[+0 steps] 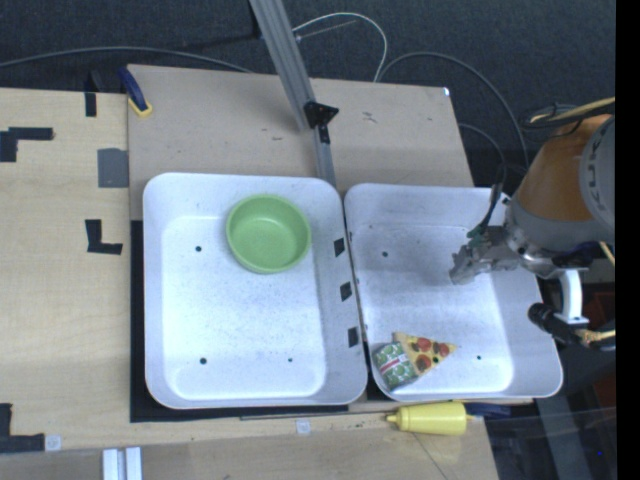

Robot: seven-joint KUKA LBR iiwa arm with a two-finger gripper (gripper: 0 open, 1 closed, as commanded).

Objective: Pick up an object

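Tool (468,264) sits low over the right bin (520,363), in its far-right part, above bare white floor; at this slant I cannot tell how far open it is, and nothing is visible in its grasp. Candidate objects in that bin: pizza-slice toy (428,351) and a small green-and-red packet (392,364), touching each other at the near-left corner, well apart from the tool. Green bowl (267,233) stands in the far part of the left bin (160,298). Yellow bottle (433,418) lies on the bench (200,118) just beyond the near rim of the right bin.

Risks, as judged: closing here would likely catch nothing. The two toys touch and hug the corner wall, so a descent there may hit the rim or nudge both.

Writing: print on the packet is too small to read; no other labels legible.
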